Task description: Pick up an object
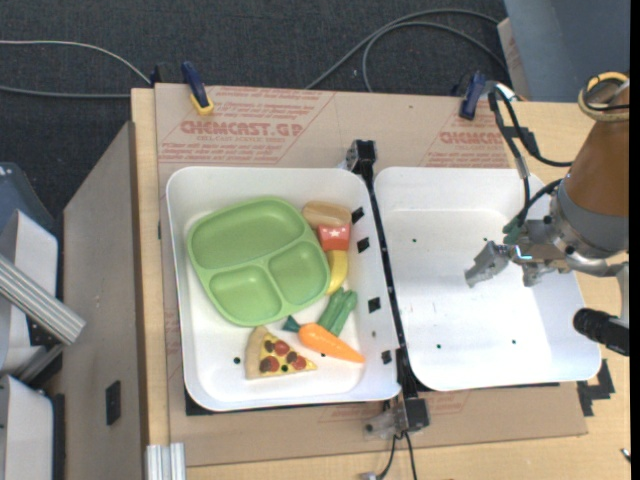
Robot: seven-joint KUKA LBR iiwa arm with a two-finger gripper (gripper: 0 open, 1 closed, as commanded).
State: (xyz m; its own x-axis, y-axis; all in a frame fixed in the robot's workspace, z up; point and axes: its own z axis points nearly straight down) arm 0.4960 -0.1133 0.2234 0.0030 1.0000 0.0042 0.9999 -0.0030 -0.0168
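Observation:
My gripper (508, 271) hangs over the right bin (450, 363), toward its right side, with the fingers (486, 266) spread open and nothing between them. Toy foods lie in the left bin (185, 268) beside a green divided plate (258, 261): a bread roll (326, 213), a red block (334, 236), a yellow banana (338, 268), a green vegetable (337, 311), an orange carrot (328, 342) and a pizza slice (274, 355). All of them are well to the left of the gripper, across the divider.
A black divider strip (378, 258) runs between the two bins. Black cables (515, 133) trail from the back of the bench to the arm. Blue clamps (197, 88) hold the cardboard base at the rear edge.

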